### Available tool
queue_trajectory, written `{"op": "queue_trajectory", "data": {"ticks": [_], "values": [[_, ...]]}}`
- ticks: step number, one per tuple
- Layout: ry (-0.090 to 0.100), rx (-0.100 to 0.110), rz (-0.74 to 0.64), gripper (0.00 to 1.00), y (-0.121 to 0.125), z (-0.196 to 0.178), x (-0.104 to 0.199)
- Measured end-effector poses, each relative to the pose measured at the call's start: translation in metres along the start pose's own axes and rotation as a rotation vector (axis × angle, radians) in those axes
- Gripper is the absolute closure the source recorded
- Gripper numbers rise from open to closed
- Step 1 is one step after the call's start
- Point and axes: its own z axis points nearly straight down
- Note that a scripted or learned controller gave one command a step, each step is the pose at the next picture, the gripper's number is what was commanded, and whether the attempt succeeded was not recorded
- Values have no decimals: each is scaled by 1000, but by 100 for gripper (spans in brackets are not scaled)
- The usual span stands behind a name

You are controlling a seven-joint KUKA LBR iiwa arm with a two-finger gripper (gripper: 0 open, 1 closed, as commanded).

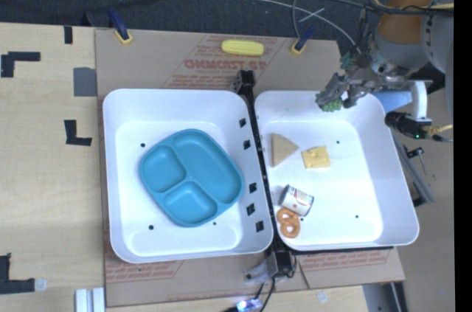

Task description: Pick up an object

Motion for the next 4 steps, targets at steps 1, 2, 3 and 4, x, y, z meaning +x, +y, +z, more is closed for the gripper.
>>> {"op": "queue_trajectory", "data": {"ticks": [1,2,3,4], "values": [[1,4,-3,100,-18,7,48],[2,3,-4,100,-43,-6,94],[1,5,-2,100,-69,3,134],[0,6,-3,100,-98,8,173]]}}
